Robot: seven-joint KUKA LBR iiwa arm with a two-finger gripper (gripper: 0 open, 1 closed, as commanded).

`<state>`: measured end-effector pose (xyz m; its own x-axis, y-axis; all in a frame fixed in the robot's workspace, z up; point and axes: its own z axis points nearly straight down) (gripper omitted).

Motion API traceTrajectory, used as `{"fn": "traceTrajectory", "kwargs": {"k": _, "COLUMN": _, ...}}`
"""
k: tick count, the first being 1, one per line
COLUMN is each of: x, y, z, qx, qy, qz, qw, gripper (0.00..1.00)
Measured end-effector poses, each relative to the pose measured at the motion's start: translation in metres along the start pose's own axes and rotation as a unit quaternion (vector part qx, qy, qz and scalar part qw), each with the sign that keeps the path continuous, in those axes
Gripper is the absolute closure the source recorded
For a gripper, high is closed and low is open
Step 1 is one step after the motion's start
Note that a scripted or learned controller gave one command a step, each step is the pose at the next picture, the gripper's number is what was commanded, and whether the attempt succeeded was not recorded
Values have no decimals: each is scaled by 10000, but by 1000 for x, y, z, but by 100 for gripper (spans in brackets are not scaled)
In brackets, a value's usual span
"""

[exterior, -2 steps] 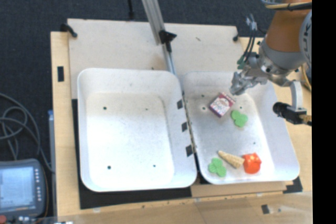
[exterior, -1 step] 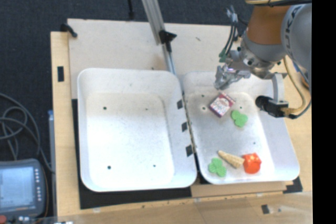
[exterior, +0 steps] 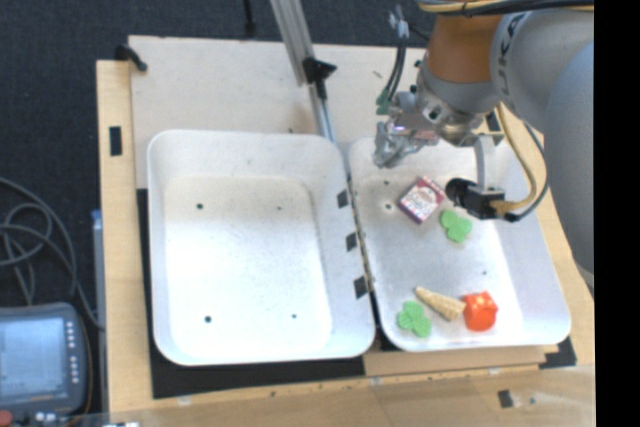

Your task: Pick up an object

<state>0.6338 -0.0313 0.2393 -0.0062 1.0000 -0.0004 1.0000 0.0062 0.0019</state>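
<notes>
A: Camera view, what do you see in the right bin [exterior: 535, 260]?

B: A small pink box [exterior: 420, 200] near its centre, a green piece [exterior: 457, 226] at the box's four o'clock, and along the near edge another green piece [exterior: 413, 318], a tan cone [exterior: 437, 302] and a red block [exterior: 480, 311].

A: And the gripper [exterior: 390, 148]?

B: At the box's eleven o'clock, just beside it, over the bin's far-left corner. Whether its fingers are spread or closed, I cannot tell.

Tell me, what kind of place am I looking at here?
Probably a robotics lab test bench: a robot arm reaches over two white bins, toy-like objects lie in one, and a control pendant sits nearby.
</notes>
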Motion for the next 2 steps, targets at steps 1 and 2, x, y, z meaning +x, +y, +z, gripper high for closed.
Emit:
{"fn": "traceTrajectory", "kwargs": {"k": 1, "x": 55, "y": 6, "z": 9, "qx": 5, "qy": 2, "qz": -2, "qw": 10000, "gripper": 100}}
{"fn": "traceTrajectory", "kwargs": {"k": 2, "x": 112, "y": 16, "z": -3, "qx": -4, "qy": 12, "qz": -10, "qw": 10000, "gripper": 100}}
